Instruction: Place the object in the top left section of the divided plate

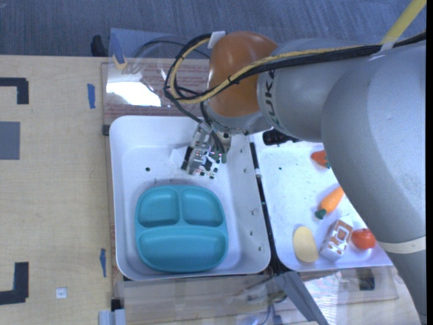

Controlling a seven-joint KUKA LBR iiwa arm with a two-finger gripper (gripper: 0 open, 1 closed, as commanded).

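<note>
Nearest the camera looms the grey arm (352,100), its broad body filling the upper right of the camera view, with an orange band (235,73) above the wrist and yellow and black cables (179,73) looped beside it. From the wrist the gripper (201,160) reaches down over the far part of the left bin (122,181), its dark fingers hanging above the white floor. Whether those fingers are spread or closed cannot be told, since they are small and blurred among the gripper's dark parts, and no object can be made out between them. Just below the fingers, toward the near side of the same bin, lies the teal divided plate (181,227), with two small sections on its far side and one large section on its near side; the top left section (157,208) sits down and a little to the left of the fingertips. To the right of the fingers, across the wall between the bins, the right bin (284,175) holds several toy foods: a carrot (329,202), a yellow lemon-like piece (305,243), a small white and orange packet (336,239), and a red tomato (364,239) touching that packet. Another red-orange item (319,158) peeks out from under the arm. Which of these is the object to be placed cannot be told.
</note>
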